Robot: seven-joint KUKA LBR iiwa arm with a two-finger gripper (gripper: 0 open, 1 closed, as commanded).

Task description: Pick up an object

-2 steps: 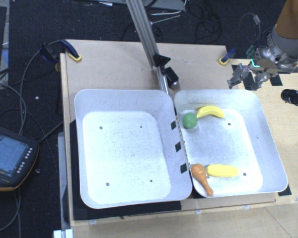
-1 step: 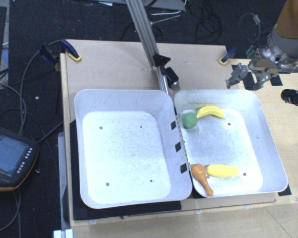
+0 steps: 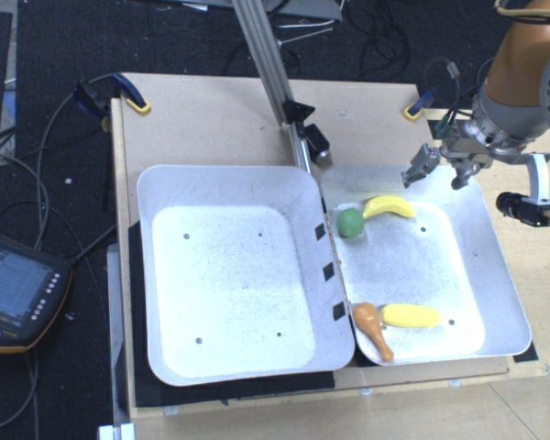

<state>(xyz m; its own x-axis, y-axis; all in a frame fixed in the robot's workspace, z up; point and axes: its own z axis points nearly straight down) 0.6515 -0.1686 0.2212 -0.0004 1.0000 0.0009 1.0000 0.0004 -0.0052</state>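
In the right bin (image 3: 481, 246) lie a yellow banana (image 3: 389, 208) and a green ball (image 3: 350, 224), close together near the bin's back left. Near its front lie a yellow oblong piece (image 3: 411, 316) and an orange pear-shaped piece (image 3: 372, 328) beside it. My gripper (image 3: 441, 171) hangs above the bin's back edge, to the right of the banana and apart from it. Its two fingers are spread with nothing between them.
The left bin (image 3: 165, 191) lies beside the right one, with a slanted metal rail (image 3: 268, 53) running down to the join between them. Blue and yellow clamps (image 3: 128, 93) sit at the bench's back corners. A pendant (image 3: 14, 291) rests at far left.
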